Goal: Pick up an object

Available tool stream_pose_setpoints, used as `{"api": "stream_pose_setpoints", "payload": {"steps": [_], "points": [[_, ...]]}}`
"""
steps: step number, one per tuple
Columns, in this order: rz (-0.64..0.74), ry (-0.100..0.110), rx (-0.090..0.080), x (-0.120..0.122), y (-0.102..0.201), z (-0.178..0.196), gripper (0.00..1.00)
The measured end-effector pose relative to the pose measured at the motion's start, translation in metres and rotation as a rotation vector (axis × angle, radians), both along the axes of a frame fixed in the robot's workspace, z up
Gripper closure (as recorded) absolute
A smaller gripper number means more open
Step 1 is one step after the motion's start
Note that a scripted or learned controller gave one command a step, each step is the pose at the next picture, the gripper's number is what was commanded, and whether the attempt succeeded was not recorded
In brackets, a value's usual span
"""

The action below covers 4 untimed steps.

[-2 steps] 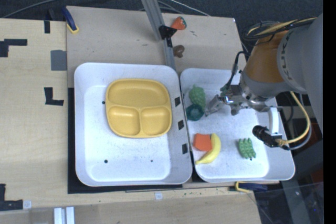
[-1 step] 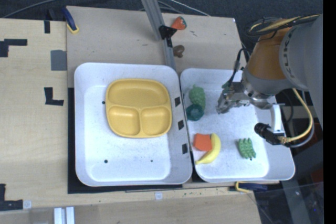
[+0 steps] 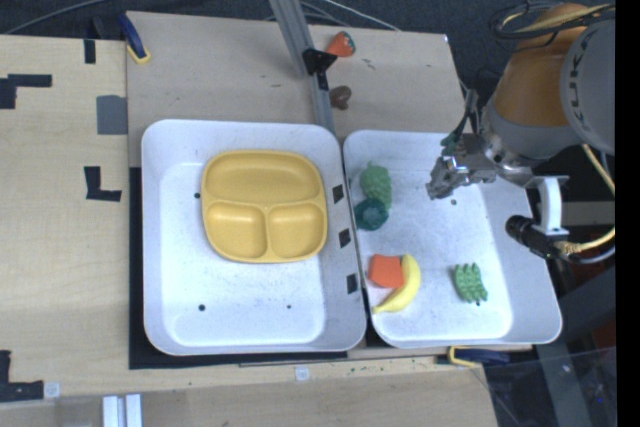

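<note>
The right bin [image 3: 500, 245] holds several small toys. A light green piece [image 3: 376, 182] lies near its left wall with a dark teal piece [image 3: 371, 214] just below it. An orange block [image 3: 385, 271] touches a yellow banana [image 3: 404, 288] at the lower left. A spiky green toy [image 3: 469, 282] lies at the lower right. My gripper [image 3: 443, 185] hangs over the upper middle of this bin, right of the light green piece, above bare floor. Nothing shows between its fingers.
The left bin [image 3: 180, 215] carries a yellow three-compartment plate [image 3: 264, 205]. A grey metal post [image 3: 285, 0] slants up from the bench behind the bins. An orange-red object [image 3: 342, 43] and a brown one [image 3: 340, 97] lie on the bench beyond the bins.
</note>
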<state>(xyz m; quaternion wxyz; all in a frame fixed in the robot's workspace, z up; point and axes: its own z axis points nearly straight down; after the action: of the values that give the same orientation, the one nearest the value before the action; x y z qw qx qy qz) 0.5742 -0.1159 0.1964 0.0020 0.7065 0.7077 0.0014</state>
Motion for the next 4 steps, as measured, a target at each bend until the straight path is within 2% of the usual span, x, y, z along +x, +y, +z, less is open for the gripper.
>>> {"api": "stream_pose_setpoints", "payload": {"steps": [1,2,3,4], "points": [[-0.001,0.001,-0.001,-0.001,-0.008,0.047,1.00],[-0.001,0.003,0.001,-0.001,-0.008,0.072,1.00],[0.003,0.008,0.002,-0.018,0.037,0.060,1.00],[0.005,0.008,0.002,-0.020,0.092,0.049,1.00]]}}
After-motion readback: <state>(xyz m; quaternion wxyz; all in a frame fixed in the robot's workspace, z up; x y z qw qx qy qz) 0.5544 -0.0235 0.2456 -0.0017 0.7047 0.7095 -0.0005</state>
